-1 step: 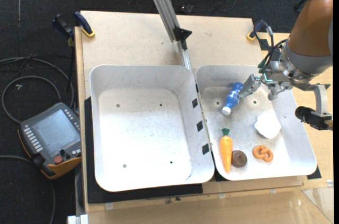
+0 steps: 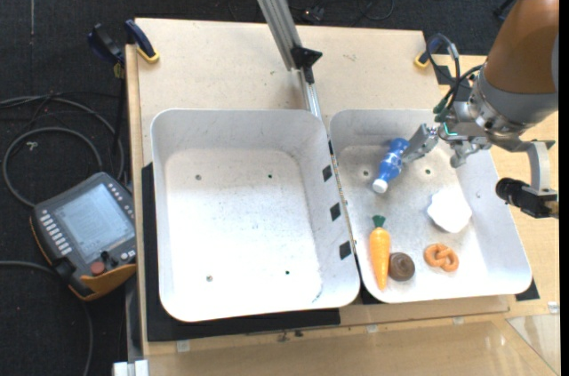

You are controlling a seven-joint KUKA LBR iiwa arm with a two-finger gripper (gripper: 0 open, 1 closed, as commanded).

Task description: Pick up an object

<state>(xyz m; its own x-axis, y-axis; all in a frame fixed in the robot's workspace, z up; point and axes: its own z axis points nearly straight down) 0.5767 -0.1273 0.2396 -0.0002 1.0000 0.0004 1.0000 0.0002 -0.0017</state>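
Bright, even light from above – the white bins point(image 2: 240, 214) show no harsh glare and the toys cast soft, short shadows. The dark floor point(image 2: 53, 54) stays dim. Focus is fairly sharp, slightly grainy – edges look straight.

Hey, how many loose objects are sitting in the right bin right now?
5. A blue bottle lies at the back beside the hand, a white lump at the right, and a carrot, brown ball and pretzel along the front. The arm could hide more.
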